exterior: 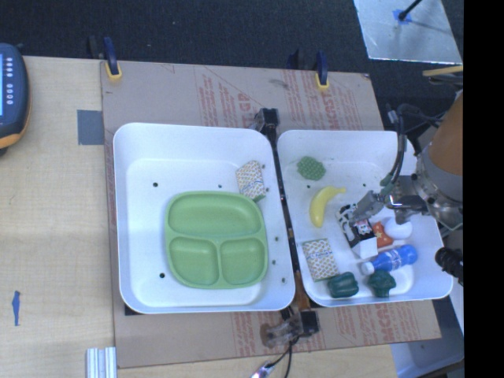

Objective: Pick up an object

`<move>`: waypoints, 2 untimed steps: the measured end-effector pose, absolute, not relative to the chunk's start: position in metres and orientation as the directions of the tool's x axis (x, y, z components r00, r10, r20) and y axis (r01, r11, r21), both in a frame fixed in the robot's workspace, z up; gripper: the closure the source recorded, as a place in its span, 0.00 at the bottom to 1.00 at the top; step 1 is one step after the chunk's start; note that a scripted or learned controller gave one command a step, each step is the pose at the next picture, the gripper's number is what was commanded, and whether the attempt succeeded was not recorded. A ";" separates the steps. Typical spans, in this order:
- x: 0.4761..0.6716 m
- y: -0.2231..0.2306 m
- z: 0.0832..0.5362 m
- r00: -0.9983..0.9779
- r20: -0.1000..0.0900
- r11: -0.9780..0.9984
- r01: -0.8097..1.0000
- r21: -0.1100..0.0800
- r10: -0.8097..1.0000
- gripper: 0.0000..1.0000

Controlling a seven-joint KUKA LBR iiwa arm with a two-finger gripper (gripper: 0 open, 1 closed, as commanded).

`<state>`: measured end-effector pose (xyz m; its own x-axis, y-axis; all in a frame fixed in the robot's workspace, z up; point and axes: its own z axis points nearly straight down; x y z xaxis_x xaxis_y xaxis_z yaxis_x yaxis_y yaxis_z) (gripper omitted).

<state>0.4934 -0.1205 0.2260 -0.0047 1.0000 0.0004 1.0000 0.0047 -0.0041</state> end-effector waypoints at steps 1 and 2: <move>0.537 -0.145 0.091 -0.006 0.000 0.006 1.000 -0.009 1.000 0.00; 0.537 -0.147 0.108 -0.007 -0.001 0.007 1.000 -0.007 1.000 1.00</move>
